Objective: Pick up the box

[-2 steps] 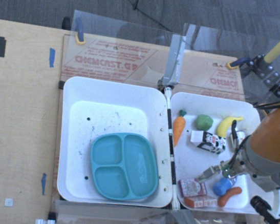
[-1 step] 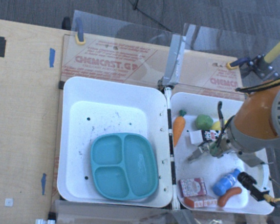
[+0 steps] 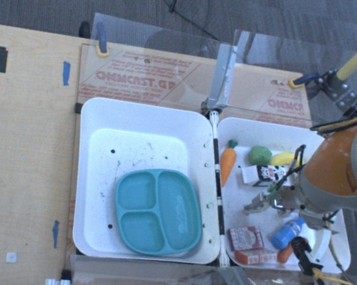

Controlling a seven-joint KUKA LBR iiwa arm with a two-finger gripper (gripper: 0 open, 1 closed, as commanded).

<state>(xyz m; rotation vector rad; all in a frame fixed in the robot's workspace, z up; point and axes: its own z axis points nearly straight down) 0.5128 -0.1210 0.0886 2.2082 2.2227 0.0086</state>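
Not grasped yet. Box (image 3: 246,240) lies flat at 6 o'clock in the right bin (image 3: 342,242), untouched. Claw (image 3: 260,205) hovers just above it toward 12, fingers open, gripping nothing. Descent, grip and lift remain.

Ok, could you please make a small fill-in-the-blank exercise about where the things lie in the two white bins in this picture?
1. The teal plastic tray with three compartments lies in the ____ bin.
2. The orange carrot with a green top lies along the right bin's ____ wall.
3. The small red and white cardboard box lies near the ____ edge of the right bin.
4. The blue plastic bottle lies to the ____ of that box.

Missing words: left; left; front; right
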